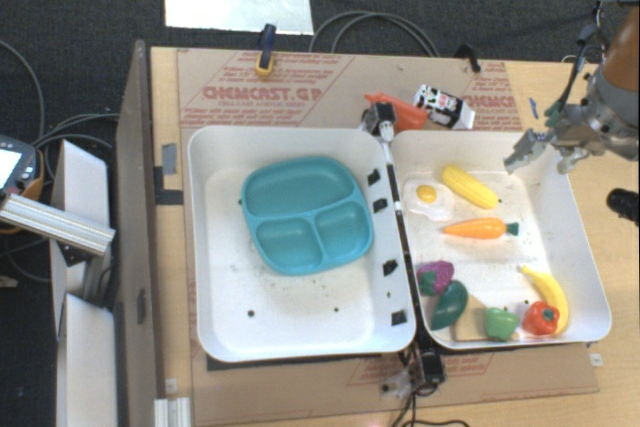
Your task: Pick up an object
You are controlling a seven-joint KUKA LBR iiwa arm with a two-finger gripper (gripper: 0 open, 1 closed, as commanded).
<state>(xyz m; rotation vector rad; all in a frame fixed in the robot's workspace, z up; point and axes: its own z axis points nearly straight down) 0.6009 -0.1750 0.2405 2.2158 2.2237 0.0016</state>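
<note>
Presently, stock and progress as follows.

Arm: grey with an orange band, entering from the right, held over the upper right corner of the right bin point(583, 245).
Gripper point(541, 155): two fingers spread apart, nothing between them; released, above the bin's far rim.
Right bin contents: corn point(470, 186) near the top; fried egg point(430, 198) just left of it; carrot point(478, 229) below both, lying across; banana point(548, 292) toward the lower right; red pepper point(541, 318) just below the banana; green pepper point(500, 322) beside the red one; dark green piece point(448, 303) and purple piece point(435, 275) at the lower left, touching.
Left bin point(225, 315): holds a teal tray point(305, 213) with three compartments, nothing in them.
Outside the bins: a black-and-white item point(443, 107) and an orange clamp point(395, 111) on the cardboard behind the divider.
Task thing: no object is singled out; every candidate lies flat on the right bin's floor, untouched.
Nearest candidate: the corn, to the gripper's lower left and apart from it.
Done: by the look of it, only the approach over the right bin.
Left: choosing an object, descending, closing on it, lifting.
Estimate: early stage; nothing grasped.
Note: the corn and carrot lie apart from neighbours and probably offer the cleanest grasp; the lower cluster is crowded.
</note>
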